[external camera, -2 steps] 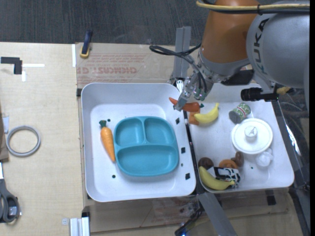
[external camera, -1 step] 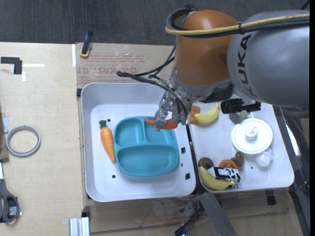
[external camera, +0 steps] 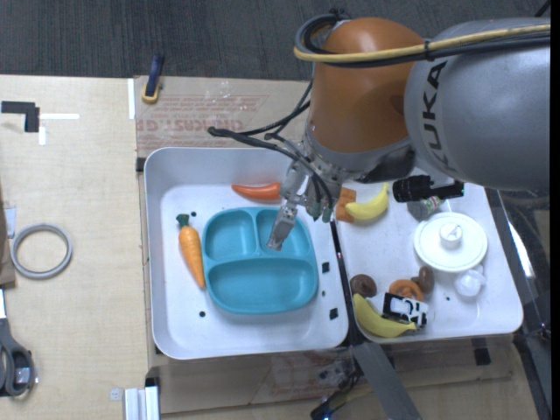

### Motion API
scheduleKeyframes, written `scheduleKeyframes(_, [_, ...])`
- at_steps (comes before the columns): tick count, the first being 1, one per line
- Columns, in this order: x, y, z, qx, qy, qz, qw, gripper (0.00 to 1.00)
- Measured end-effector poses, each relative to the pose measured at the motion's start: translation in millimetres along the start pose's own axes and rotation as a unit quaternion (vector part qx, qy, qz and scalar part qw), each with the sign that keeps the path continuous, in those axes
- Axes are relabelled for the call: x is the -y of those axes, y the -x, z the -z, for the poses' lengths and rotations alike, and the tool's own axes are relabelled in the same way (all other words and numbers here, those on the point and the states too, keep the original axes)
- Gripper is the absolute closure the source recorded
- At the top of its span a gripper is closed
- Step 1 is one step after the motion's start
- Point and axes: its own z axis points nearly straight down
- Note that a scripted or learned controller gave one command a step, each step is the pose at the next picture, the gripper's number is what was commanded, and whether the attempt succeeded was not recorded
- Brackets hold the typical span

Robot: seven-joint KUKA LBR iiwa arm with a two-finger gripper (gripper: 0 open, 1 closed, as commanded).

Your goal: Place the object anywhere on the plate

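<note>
Centrally, we see the gripper (external camera: 282, 232) over the plate's (external camera: 259, 287) upper right compartment; fingers apparently together, gripping nothing, though we cannot tell.

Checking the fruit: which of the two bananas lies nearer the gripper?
The banana at the right bin's top left, beside the gripper; the other banana lies at that bin's front edge.

Blue plate (external camera: 260, 274), orange carrot (external camera: 191, 250), yellow banana (external camera: 370, 206), white bins (external camera: 166, 313).
</note>
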Motion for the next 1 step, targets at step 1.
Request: scheduleKeyframes(1, [0.3, 1.4, 8.7, 0.001, 0.0, -0.001, 1.0, 1.0])
